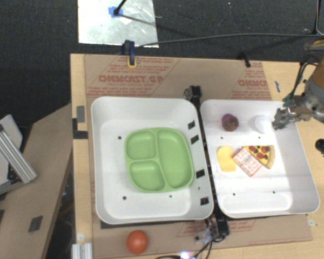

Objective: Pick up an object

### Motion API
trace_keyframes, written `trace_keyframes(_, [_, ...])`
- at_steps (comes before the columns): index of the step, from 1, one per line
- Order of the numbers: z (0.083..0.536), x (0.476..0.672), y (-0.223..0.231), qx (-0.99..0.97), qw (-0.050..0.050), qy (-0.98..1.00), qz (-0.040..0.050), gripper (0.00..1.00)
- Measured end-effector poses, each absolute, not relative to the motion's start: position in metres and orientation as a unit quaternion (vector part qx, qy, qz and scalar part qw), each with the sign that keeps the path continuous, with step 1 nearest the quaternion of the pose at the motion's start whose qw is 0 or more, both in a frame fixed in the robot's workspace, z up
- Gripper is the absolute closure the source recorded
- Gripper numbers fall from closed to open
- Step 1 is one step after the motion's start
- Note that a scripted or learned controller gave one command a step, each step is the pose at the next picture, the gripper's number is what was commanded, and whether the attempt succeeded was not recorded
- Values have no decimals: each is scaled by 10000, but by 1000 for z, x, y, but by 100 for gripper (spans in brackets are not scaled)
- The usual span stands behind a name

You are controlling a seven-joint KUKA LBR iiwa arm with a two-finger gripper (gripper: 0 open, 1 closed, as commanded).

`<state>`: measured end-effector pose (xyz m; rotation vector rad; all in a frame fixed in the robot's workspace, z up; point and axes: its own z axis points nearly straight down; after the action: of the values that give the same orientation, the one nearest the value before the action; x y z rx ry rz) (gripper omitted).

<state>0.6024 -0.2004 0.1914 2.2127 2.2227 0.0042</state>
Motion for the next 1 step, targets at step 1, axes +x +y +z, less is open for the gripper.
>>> trace_keyframes(1, [239,611,-196,7049,27,7093,15,100])
